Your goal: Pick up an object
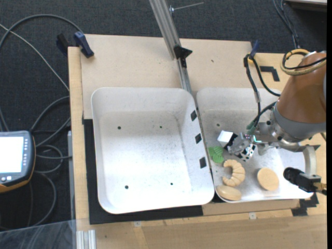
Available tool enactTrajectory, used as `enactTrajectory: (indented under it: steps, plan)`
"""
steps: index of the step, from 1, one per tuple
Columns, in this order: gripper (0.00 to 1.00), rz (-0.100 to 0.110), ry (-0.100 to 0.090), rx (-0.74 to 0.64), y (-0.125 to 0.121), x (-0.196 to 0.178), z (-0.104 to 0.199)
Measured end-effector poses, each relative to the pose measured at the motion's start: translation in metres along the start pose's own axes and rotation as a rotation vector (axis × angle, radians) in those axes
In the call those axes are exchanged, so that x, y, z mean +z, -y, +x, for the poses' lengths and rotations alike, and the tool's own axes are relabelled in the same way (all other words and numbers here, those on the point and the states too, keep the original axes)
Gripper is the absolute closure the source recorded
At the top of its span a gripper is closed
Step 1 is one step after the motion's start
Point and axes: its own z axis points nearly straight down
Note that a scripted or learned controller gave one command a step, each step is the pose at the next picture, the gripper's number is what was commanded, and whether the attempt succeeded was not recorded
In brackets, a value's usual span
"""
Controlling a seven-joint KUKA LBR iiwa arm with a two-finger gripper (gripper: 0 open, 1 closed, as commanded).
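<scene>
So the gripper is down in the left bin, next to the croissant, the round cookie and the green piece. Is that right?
Not quite: the camera view shows the gripper down in the right bin, not the left bin. The rest holds: the croissant, the round cookie and the green piece lie close beside it there.

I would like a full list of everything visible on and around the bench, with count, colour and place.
bins: two, white, side by side on the bench
croissant-shaped piece: one, tan, right bin, near front
round disc: one, tan, right bin, front right
oval piece: one, tan, right bin, front edge
green item: one, green, right bin, by the divider
white block: one, white, right bin, beside the pincer
clamps: two, blue, bench back corners
tablet: one, orange-edged, left of the bench
arm: one, grey and orange, from right
pincer: one, dark, low over right bin
</scene>
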Motion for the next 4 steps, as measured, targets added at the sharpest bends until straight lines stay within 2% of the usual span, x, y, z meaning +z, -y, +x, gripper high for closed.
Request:
enactTrajectory:
  steps: [1,2,3,4]
  plan:
    - [0.00,-0.006,0.001,0.000,-0.001,-0.002,0.000]
    - [0.00,0.002,-0.001,0.001,0.005,0.059,-0.005]
    - [0.00,0.000,-0.001,0.000,0.006,0.101,-0.004]
    - [1.00,-0.007,0.001,-0.001,0.004,0.088,-0.004]
